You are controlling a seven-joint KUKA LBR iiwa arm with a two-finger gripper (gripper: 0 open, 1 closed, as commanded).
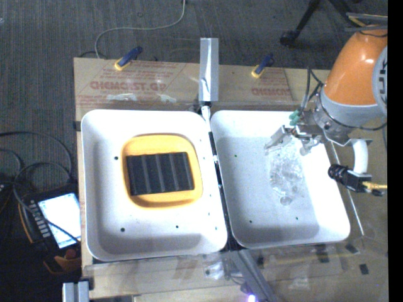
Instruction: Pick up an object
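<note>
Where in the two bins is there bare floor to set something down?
Right bin: bare along its left side and front, beside the clear plastic object; crowded at the back right under the gripper. Left bin: the yellow tray fills the middle, leaving the front strip.

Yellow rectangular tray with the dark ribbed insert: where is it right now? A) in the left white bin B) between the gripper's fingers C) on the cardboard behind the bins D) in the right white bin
A: the yellow rectangular tray with the dark ribbed insert lies flat in the left white bin, while the gripper is over the right white bin, apart from it.
</note>
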